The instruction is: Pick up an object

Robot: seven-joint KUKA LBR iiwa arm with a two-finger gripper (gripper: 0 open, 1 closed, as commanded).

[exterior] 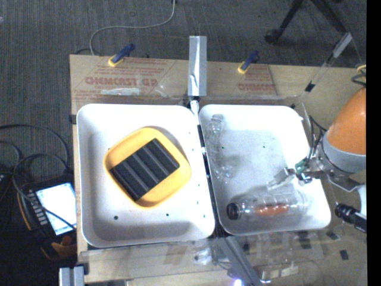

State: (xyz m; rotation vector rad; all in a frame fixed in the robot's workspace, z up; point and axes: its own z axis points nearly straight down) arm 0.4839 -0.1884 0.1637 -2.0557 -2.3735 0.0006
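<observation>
The bench (172, 76), brown board with two yellow-and-blue clamps (121, 54) at its top edge, stands on grey carpet. The left bin (89, 159) holds a yellow pad (149, 167) with black ribs. A clear bottle (268, 207) lies on its side, lower right bin (262, 124). Gripper (299, 173) at right rim; jaw state cannot be determined.

Wooden bench (95, 82) with two white bins (95, 219) side by side.
</observation>
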